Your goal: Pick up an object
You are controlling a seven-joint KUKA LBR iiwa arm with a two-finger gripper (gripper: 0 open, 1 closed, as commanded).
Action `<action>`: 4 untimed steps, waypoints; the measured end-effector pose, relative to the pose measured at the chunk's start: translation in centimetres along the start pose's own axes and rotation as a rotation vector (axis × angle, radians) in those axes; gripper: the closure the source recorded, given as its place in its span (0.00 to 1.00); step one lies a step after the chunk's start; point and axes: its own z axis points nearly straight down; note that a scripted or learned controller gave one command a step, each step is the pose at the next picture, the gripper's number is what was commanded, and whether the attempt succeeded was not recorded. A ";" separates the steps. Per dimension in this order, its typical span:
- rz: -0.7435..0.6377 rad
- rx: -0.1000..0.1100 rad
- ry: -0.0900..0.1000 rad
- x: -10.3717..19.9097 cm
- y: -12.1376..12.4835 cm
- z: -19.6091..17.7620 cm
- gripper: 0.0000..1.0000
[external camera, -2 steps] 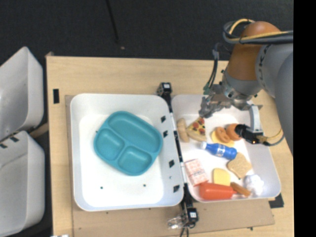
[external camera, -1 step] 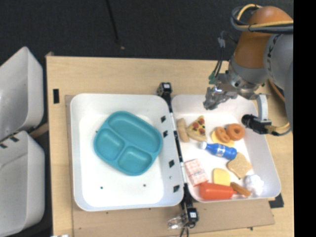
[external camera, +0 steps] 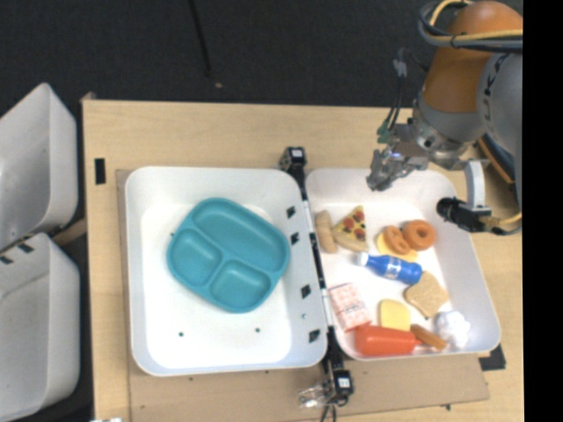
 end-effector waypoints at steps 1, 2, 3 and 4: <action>-0.003 0.000 0.001 4.9 2.0 0.5 1.00; -0.003 0.000 0.000 10.0 2.8 1.3 1.00; -0.004 -0.001 0.002 14.8 2.8 -1.0 1.00; -0.002 0.001 -0.001 14.8 3.7 -0.5 1.00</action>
